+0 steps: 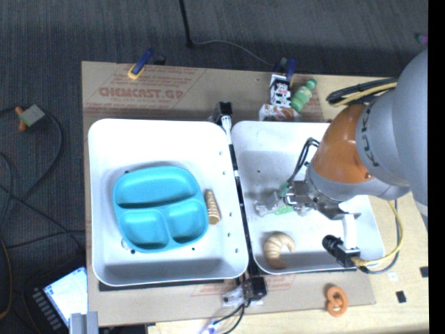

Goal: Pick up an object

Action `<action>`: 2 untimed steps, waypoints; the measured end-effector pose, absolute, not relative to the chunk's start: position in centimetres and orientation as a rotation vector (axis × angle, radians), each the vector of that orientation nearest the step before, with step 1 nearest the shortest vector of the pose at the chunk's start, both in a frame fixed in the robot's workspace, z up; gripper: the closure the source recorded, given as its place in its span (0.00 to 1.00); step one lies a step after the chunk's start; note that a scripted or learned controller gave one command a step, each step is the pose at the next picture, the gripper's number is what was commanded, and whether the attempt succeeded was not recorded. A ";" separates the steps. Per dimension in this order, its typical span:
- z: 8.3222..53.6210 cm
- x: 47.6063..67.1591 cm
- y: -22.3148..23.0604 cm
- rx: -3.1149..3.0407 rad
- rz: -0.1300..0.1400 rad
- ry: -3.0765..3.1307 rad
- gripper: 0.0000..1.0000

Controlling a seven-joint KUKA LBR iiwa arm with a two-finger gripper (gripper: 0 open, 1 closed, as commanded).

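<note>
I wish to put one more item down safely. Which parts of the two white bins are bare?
Left white bin: bare strips border the blue three-compartment plastic tray; the tan bread-like roll crowds its right side. Right white bin: the far floor is bare; the middle and near part hold the gripper and a beige shell-shaped pastry.
</note>
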State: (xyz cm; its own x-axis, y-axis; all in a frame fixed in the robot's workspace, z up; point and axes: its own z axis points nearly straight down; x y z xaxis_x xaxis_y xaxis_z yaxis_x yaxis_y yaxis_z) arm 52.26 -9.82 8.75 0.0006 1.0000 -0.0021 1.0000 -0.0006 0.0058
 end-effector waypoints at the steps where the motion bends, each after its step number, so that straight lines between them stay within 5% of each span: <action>1: 11.3 56.0 -12.7 2.220 -0.002 2.221 0.00; 2: 8.7 56.4 -11.1 2.220 -0.001 2.218 0.00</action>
